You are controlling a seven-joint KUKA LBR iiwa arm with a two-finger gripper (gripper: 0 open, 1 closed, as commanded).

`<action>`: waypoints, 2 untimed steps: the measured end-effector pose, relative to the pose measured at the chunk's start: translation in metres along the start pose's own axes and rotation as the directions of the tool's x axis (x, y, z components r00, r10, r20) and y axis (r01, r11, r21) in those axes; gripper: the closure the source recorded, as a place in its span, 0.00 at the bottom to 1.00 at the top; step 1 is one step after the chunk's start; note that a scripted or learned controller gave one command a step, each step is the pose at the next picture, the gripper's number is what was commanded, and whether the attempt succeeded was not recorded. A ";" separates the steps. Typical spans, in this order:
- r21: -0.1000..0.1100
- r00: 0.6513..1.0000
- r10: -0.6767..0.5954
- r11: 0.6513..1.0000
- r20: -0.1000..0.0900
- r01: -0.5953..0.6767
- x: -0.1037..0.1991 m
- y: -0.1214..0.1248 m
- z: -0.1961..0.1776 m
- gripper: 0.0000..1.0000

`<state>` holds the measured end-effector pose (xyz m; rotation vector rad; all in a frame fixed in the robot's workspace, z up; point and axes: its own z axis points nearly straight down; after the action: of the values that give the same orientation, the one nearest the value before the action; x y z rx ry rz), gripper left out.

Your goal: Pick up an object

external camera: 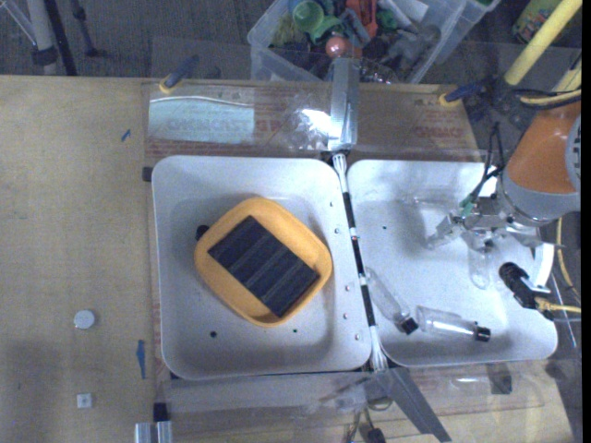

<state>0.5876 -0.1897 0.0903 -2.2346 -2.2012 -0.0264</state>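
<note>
Surface carrying two bins. Yellow object lying mid left bin, clear tube lying near right bin's near edge. Tool hovering by right edge, grip impossible to judge; nothing lifted yet.

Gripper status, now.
Gripper: over the right bin, nothing seen between its fingers; open or shut cannot be told.

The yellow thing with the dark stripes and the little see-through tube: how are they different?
The yellow thing is much bigger than the see-through tube. It is solid yellow with a dark ribbed panel; the tube is clear with dark ends. It lies in the left bin; the tube lies in the right bin. Both rest flat.
</note>
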 end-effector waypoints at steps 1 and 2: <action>0.011 0.998 -0.063 0.998 0.013 0.063 -0.003 -0.057 -0.032 0.00; 0.010 1.000 0.007 1.000 0.014 -0.007 -0.035 -0.107 -0.070 0.00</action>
<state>0.4793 -0.2241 0.1587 -2.2442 -2.1947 0.0000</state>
